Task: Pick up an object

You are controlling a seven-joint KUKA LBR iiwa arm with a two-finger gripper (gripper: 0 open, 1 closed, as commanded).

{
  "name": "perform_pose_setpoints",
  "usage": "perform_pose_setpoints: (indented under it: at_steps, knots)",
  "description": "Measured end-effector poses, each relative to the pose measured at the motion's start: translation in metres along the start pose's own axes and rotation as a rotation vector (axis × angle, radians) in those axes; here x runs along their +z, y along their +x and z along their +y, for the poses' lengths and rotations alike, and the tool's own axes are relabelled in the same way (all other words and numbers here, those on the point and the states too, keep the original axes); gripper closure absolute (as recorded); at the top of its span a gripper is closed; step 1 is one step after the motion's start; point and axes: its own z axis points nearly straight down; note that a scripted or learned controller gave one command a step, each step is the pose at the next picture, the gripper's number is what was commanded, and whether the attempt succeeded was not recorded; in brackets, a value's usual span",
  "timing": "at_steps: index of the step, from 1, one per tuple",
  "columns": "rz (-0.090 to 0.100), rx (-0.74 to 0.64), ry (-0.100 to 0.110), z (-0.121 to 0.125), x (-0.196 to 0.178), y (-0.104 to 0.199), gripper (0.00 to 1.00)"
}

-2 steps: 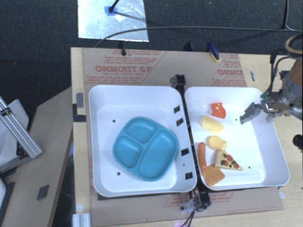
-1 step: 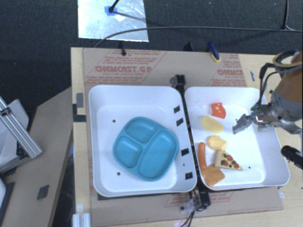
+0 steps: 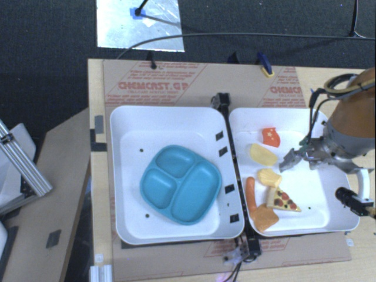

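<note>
Two grey fingers (image 3: 289, 159) of the gripper (image 3: 288, 160) stand slightly apart with nothing between them, hovering over the right bin (image 3: 338, 216). At their 9 o'clock lies a pale yellow piece (image 3: 263, 154); at 11 o'clock, a small red block (image 3: 270, 136). Toward 7 o'clock sit a yellow chunk (image 3: 269, 177), a pizza slice (image 3: 282, 200), a hot dog (image 3: 251, 194) and an orange piece (image 3: 265, 217). The left bin (image 3: 132, 157) holds a blue divided plate (image 3: 180, 183).
</note>
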Motion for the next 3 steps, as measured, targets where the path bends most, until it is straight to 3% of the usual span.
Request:
perform_pose_setpoints:
  at_steps: [1,2,3]
  knots:
    - [0.0,0.001,0.0,0.0,0.042,0.0,0.0]
    - [-0.002,0.0,-0.005,0.001,0.029,-0.001,1.0]
    - [-0.003,-0.001,-0.008,0.001,-0.016,-0.006,1.0]
